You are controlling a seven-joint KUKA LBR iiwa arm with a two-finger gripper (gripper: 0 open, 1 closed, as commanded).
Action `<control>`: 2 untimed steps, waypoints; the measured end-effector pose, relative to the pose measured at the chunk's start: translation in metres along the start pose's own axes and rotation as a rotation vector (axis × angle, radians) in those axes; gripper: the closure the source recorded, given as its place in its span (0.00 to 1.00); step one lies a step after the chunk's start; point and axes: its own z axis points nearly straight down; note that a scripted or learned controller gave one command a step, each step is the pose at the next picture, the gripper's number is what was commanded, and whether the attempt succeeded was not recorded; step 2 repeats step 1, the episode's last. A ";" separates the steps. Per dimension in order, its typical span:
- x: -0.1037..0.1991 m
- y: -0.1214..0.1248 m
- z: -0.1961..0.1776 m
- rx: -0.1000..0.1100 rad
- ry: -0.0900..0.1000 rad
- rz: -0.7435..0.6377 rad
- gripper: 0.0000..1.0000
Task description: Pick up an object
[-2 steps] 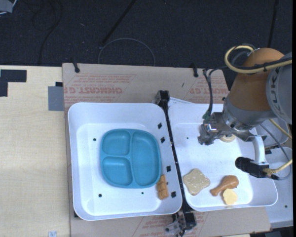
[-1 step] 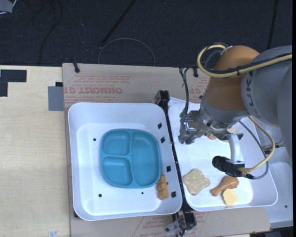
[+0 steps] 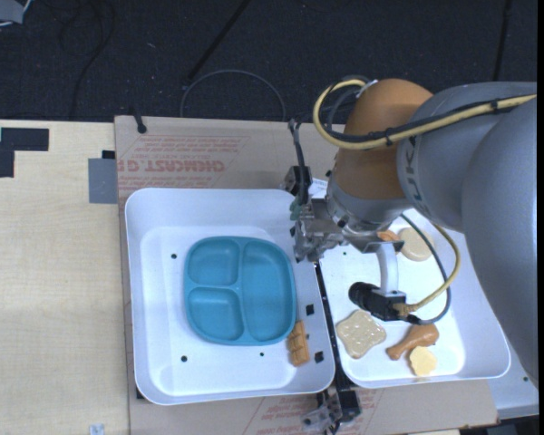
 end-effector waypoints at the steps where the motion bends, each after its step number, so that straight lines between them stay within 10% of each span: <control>1: 0.049 0.018 -0.014 -0.003 -0.001 0.001 1.00; 2: 0.049 0.018 -0.014 -0.003 -0.001 0.001 1.00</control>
